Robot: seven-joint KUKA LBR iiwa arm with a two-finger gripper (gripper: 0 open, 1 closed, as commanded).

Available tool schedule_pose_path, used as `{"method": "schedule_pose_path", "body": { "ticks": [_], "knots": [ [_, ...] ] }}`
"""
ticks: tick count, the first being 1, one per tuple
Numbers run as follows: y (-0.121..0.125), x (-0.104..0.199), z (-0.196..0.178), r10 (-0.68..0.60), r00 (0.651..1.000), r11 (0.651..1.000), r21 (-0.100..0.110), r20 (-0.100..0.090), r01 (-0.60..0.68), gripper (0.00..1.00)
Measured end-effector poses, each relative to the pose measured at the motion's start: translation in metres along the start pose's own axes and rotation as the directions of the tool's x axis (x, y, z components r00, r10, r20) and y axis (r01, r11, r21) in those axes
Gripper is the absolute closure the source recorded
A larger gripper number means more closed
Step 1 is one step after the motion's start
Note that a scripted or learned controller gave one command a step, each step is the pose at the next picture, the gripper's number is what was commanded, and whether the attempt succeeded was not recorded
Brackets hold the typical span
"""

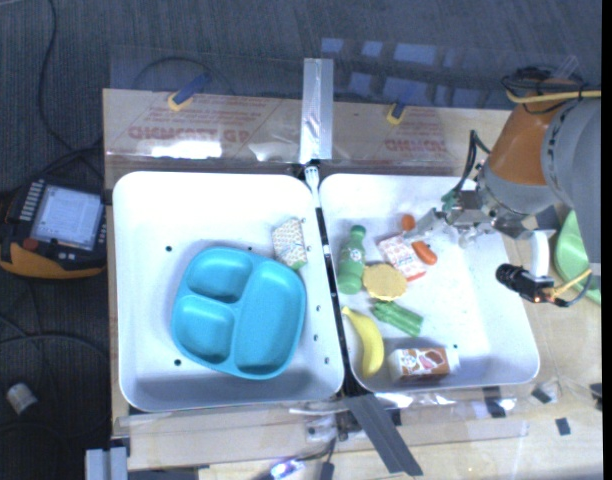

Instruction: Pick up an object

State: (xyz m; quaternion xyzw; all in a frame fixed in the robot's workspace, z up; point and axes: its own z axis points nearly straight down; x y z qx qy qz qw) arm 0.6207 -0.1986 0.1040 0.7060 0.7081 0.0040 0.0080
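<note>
White plastic forms both bins: the left bin (146, 268) carries a blue divided tray (238, 311) with a small patterned packet (289, 241) at its upper corner, while the right bin (486, 318) holds a green bottle (352, 258), a red-and-white packet (403, 256), a round cookie (385, 282), a banana (364, 338) and a brown-labelled box (420, 363). The gripper (448, 214) hovers over the right bin's upper area, just right of the red-and-white packet. It seems to grip nothing, though whether its fingers are spread or pressed together I cannot tell.
</note>
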Motion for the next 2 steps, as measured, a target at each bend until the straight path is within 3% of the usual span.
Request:
{"method": "schedule_pose_path", "body": {
  "ticks": [1, 2],
  "knots": [
    [0.002, 0.004, -0.011, -0.004, 1.000, 1.000, -0.001, -0.005, 0.004, 1.00],
    [0.009, 0.036, -0.084, 0.153, 0.988, 0.988, 0.019, -0.001, -0.153, 1.00]
  ]
}}
